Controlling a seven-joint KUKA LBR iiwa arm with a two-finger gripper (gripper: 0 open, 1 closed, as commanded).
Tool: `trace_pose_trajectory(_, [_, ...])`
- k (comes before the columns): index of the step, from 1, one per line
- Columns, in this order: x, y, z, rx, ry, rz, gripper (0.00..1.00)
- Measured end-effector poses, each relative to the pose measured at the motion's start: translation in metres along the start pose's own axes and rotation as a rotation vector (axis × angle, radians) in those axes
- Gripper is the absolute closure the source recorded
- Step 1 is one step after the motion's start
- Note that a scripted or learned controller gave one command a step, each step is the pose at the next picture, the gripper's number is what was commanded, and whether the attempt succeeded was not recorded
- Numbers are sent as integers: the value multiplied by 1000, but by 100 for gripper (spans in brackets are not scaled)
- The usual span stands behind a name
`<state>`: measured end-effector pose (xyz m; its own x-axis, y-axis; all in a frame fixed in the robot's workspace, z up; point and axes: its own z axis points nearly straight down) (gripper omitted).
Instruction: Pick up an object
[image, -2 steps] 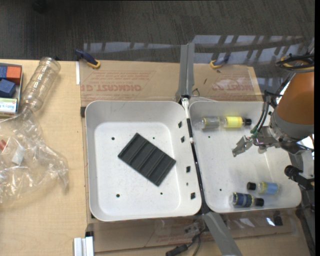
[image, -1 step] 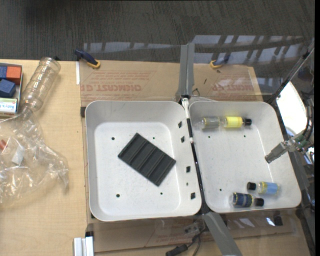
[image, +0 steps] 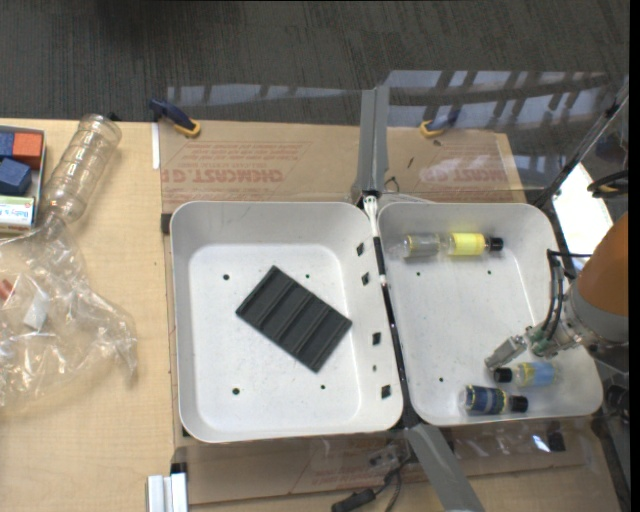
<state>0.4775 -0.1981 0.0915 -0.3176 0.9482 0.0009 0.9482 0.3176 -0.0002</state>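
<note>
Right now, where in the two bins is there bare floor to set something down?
Right bin: its middle, between the yellow-capped bottle up top and the two small bottles below. Left bin: margins around the dark ribbed pad. Crowded: lower-right corner, around the gripper.

A light wooden tabletop (image: 110, 420) carries two shallow white bins side by side, the left bin (image: 190, 330) and the right bin (image: 420, 400), both resting on a sheet of brown cardboard (image: 260, 160) printed with red lettering. At the left of the tabletop, well apart from the bins, lie an empty clear plastic bottle (image: 78, 168) on its side, a crumpled clear plastic bag (image: 55, 320) below it, and a box of blue and orange blocks (image: 20, 165) at the edge of the view. Beyond the cardboard, dark carpeted floor (image: 250, 50) fills the top of the view, and two yellow-tipped clamps (image: 178, 118) (image: 440, 124) sit at the cardboard's far edge.
</note>
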Motion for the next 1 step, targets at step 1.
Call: trace_pose_trajectory(1, [0,0,-9,-1,0,2,100])
